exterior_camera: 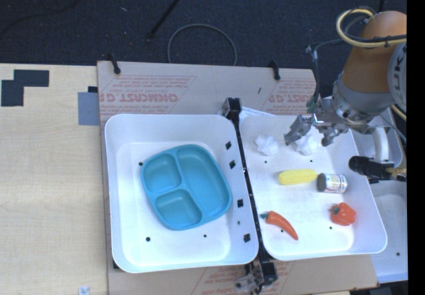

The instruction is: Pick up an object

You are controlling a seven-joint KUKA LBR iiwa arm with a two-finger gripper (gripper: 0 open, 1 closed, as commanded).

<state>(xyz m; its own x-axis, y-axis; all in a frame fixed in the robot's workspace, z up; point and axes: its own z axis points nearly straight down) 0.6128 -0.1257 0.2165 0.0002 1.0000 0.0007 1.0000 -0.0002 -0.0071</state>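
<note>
The gripper hangs over the back of the right bin with its fingers spread apart, gripping nothing; a white crumpled lump lies just under and between them. Just in front of the gripper, the corn cob lies flat, its long axis running left to right. A small can lies at the cob's right end.

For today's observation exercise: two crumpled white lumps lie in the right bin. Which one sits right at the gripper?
The white lump farther right, directly under the gripper. The other white lump lies apart, nearer the divider between the bins.
</note>
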